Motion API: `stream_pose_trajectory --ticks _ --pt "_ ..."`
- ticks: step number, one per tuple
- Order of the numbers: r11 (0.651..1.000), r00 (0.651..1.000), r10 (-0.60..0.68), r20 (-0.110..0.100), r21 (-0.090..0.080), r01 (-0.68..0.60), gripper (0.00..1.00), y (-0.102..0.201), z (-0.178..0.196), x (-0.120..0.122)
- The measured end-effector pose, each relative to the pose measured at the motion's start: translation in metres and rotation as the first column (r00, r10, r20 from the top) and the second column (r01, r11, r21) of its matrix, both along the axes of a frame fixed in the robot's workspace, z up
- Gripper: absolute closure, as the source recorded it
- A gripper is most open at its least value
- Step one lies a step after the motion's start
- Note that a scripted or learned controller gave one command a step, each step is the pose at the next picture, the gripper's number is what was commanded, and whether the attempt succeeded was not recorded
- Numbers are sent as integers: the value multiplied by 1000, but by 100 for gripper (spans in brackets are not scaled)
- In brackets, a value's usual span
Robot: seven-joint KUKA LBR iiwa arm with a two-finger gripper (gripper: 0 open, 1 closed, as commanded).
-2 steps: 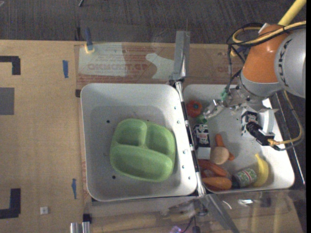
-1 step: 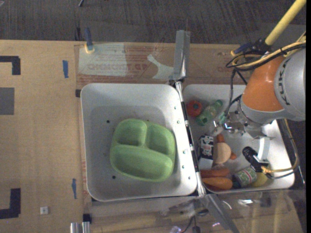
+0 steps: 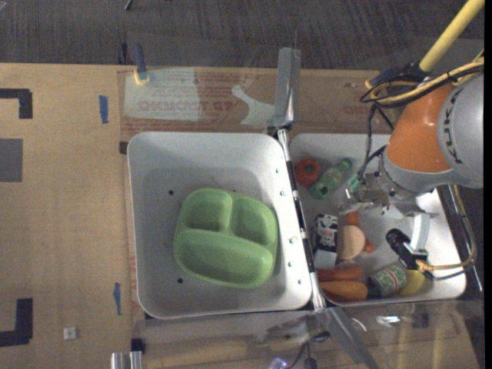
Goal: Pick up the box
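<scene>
The box [image 3: 326, 231] is a small black-and-white carton lying at the left side of the right bin [image 3: 450, 287], close to the wall between the two bins. My gripper [image 3: 366, 195] hangs over the middle of that bin, up and to the right of the box and apart from it. The grey arm with its orange band [image 3: 419, 141] comes in from the right above it. Nothing shows in the gripper's grasp.
Around the box lie a red tomato [image 3: 307, 171], a green bottle [image 3: 333, 178], a tan round piece [image 3: 352, 242], a sausage [image 3: 340, 273], a carrot [image 3: 344, 289], a green can [image 3: 390, 280] and a yellow fruit [image 3: 416, 283]. The left bin [image 3: 146, 175] holds a green divided plate [image 3: 226, 237].
</scene>
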State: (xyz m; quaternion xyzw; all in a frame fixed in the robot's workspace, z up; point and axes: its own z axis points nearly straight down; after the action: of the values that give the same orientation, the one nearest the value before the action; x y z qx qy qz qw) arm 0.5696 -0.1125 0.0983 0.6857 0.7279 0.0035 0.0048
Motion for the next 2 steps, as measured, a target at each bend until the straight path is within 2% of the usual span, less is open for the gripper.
stream_pose_trajectory --ticks 1,2 --pt "994 994 -110 -9 0 110 100 29 87 65" --pt "949 949 -317 -9 1 317 100 66 167 98"
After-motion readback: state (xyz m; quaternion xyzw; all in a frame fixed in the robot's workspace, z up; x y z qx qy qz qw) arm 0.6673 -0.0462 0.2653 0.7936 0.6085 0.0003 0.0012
